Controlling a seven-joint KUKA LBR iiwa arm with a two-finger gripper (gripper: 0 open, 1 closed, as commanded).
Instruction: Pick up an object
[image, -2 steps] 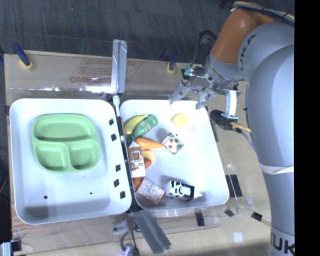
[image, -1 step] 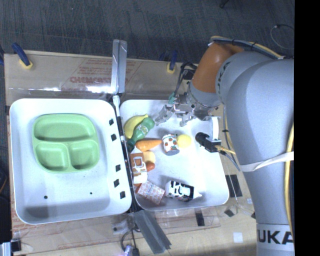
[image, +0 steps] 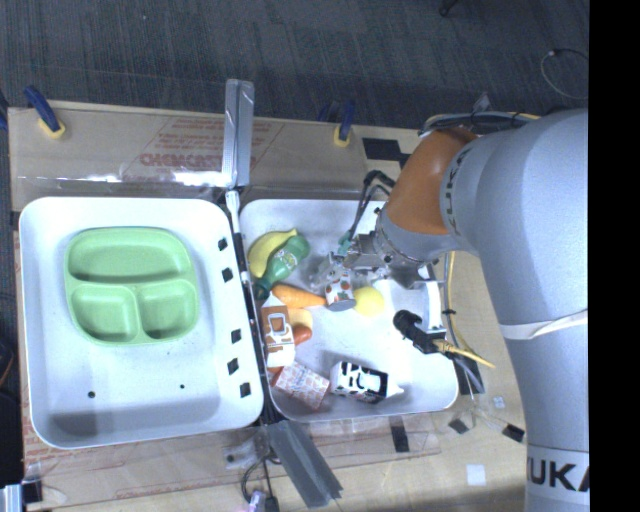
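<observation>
From my station I see the grey arm (image: 520, 260) coming in from the right, its orange band (image: 425, 185) bent over the right bin (image: 430, 395). The cardboard-covered surface (image: 120, 140) carries both white bins side by side; the left bin (image: 45, 400) holds a green divided tray (image: 130, 282) lying flat toward its far half. In the right bin, a yellow banana (image: 268, 248) sits at the far left corner with a green object (image: 283, 266) against it, an orange carrot (image: 297, 296) just nearer, and a small red and white carton (image: 278, 338) along the left wall. A black and white patterned box (image: 360, 381) lies near the front wall, beside a pinkish packet (image: 302, 385). The hand (image: 340, 277) is low in the middle of the bin, just over a small red and white item (image: 339, 293), with a yellow lemon (image: 369, 300) right next to it. I cannot tell how the hand is set from this angle, and I see nothing lifted.
</observation>
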